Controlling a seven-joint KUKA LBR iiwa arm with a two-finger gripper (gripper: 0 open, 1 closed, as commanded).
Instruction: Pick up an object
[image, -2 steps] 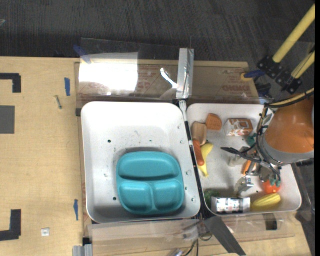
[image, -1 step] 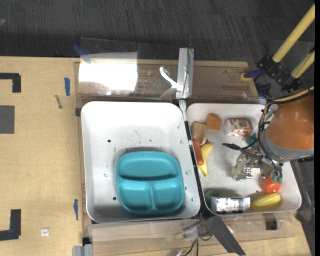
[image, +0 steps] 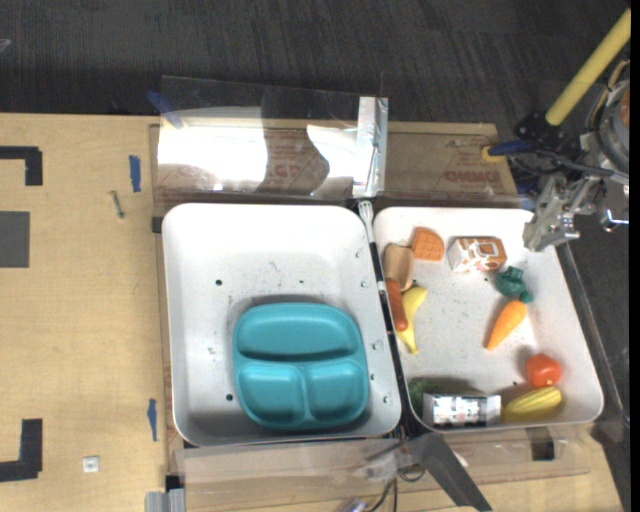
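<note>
Camera view, gripper (image: 548, 222) blurred at right bin (image: 585, 330) corner, arm cropped.

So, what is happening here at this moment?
A robot arm reaches in from the right, and its gripper hovers over the top right corner of the right bin, holding nothing visible. That bin holds toy food: a carrot, a tomato, a small carton and a can, all untouched. The left bin holds a teal divided tray.

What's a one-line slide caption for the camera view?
Gripper poised over the right bin of toy food; teal divided tray sits in the left bin.
</note>
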